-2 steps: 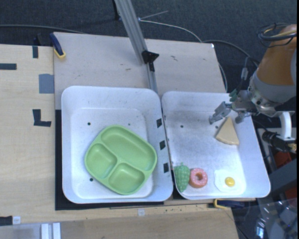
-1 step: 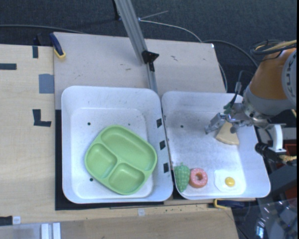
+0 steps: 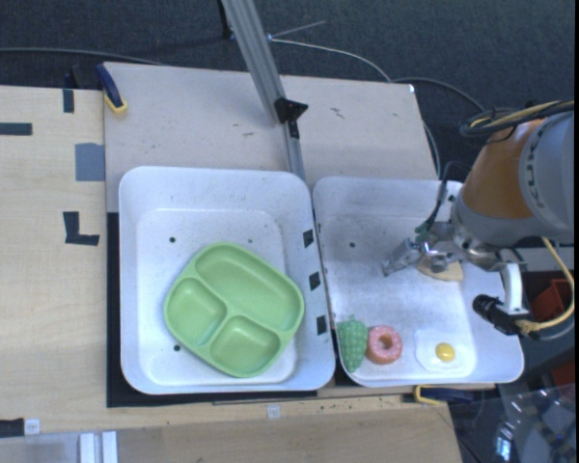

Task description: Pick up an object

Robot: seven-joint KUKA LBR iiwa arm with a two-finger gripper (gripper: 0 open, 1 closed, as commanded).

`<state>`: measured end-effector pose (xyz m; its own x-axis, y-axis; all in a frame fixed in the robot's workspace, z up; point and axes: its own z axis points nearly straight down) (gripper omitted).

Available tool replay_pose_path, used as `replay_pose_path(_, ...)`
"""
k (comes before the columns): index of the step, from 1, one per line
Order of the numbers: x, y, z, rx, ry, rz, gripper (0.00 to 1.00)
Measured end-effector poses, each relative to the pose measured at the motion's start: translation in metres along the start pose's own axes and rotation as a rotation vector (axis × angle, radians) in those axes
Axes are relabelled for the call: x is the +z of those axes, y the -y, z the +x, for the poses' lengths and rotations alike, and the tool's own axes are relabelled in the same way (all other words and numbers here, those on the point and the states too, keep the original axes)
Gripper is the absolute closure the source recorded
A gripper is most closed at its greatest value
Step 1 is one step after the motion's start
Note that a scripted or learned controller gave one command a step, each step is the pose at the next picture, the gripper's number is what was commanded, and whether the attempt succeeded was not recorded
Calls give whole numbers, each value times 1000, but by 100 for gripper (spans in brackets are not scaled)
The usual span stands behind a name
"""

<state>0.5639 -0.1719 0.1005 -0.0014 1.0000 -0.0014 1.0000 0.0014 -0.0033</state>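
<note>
The arm [image 3: 521, 181] reaches in from the right over the right bin [image 3: 367, 210], its gripper [image 3: 410, 256] low above the bin floor near the right wall. Whether it is clenched or released I cannot tell. A tan object [image 3: 446, 270] lies just beside it, partly hidden by the wrist.

Along the bin's near edge sit three things in a row: a green toy [image 3: 352, 343] in the left corner, a pink donut [image 3: 384, 344] touching it, and a fried egg [image 3: 444, 353] a little apart to the right.

The left bin [image 3: 145, 258] holds a green divided plate [image 3: 234, 309]. A grey rail [image 3: 256, 51] slants across the bench [image 3: 39, 220]. Cables [image 3: 367, 61] trail over the dark floor behind.
</note>
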Motion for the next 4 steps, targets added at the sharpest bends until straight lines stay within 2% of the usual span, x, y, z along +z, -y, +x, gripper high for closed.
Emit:
replay_pose_path(1, -14, -2, 0, -1, 0, -4, 100)
replay_pose_path(4, -156, -10, -15, 0, 0, -8, 100)
